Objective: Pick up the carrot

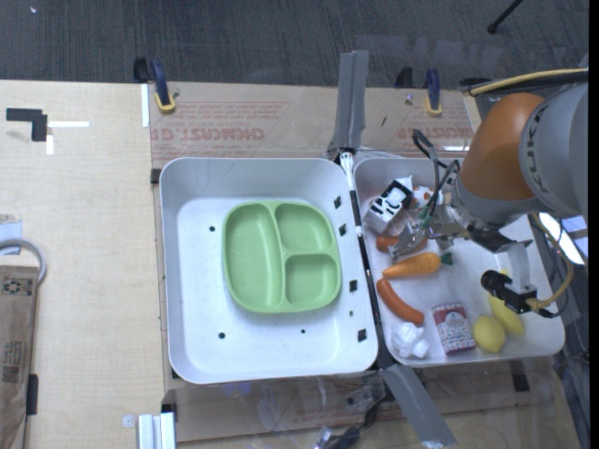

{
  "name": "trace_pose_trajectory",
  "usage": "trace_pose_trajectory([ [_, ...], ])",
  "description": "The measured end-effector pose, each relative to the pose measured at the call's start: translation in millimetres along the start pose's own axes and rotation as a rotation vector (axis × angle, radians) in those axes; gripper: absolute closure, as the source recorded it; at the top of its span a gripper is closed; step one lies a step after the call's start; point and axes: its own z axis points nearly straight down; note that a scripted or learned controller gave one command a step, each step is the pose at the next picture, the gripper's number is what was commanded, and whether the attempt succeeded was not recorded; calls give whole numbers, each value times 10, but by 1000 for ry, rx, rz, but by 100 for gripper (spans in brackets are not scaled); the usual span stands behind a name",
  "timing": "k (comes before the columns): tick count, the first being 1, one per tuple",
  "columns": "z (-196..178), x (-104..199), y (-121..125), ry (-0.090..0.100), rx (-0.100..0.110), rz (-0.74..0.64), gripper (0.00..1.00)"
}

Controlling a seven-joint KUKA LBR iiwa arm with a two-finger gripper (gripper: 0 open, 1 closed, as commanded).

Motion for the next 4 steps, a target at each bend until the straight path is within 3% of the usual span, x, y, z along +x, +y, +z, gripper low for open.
trace_pose_trajectory([
  [1,-3,123,-535,0,0,-92,0],
  [2,-1003,190,-385,-1,-1,96,0],
  [3,4,47,-414,0,2,237,0],
  [4,-79,41,-418,0,4,239,100],
])
